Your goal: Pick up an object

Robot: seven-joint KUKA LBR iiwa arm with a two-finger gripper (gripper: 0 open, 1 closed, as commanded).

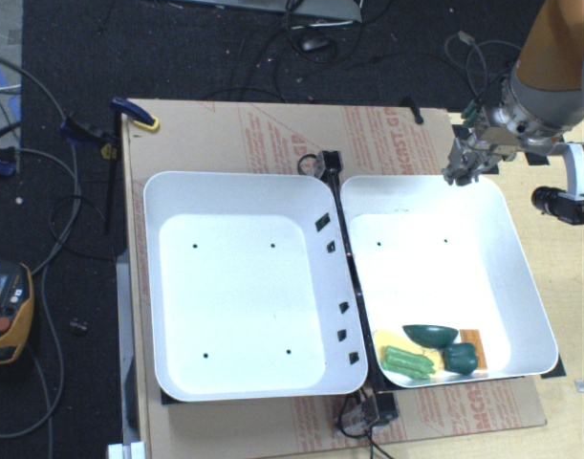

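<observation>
The jaws [461, 172] hang at the end of the grey arm [550, 55], whose orange band shows above the wrist, and they sit over the far rim of the right bin [521, 256], near its far right corner. They point down toward the rim. From this slant I cannot tell whether they are open or closed; nothing is visible between them.

The objects to pick lie well apart from the jaws, at the opposite, near end of the same bin. There, clustered against the near wall, are a dark green bowl-shaped piece [431, 334], a light green ridged piece [408, 361] just beside and nearer the camera than it, and a small teal-green lump [460, 358] on the arm's side of those two. A pale yellow flat piece [392, 339] lies under the cluster, and an orange flat piece [474, 338] peeks out beside the teal lump. Whether the pieces touch one another I cannot tell exactly, though they sit packed close.

The left bin [158, 256] lies beyond the right bin from the jaws, across a dark divider [341, 247] with small black clips. Both bins rest on a cardboard-covered desk [225, 132]. Farther still from the jaws, past the left bin, a yellow and black handheld unit [7, 312] sits on the dark floor among loose cables.
</observation>
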